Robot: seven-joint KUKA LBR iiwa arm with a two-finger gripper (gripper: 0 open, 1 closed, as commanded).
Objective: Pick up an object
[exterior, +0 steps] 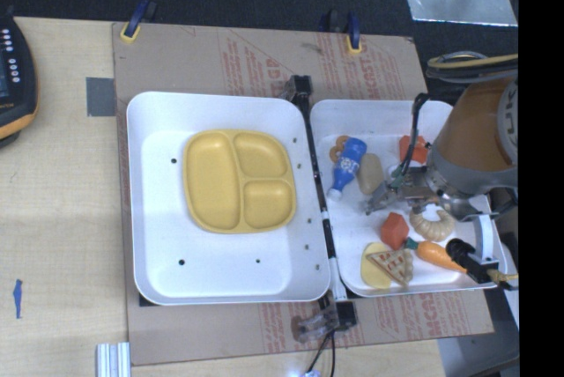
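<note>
Objects for picking lie all in the right bin: a blue bottle, a red piece, a croissant-like pastry, a carrot and a sandwich wedge. The pincer is low in this bin, near its middle, and I cannot tell how it stands. The red piece is the nearest thing, just below the pincer toward the front; the bottle lies to its left, with its long axis slanted. The left bin carries a yellow divided plate.
</note>
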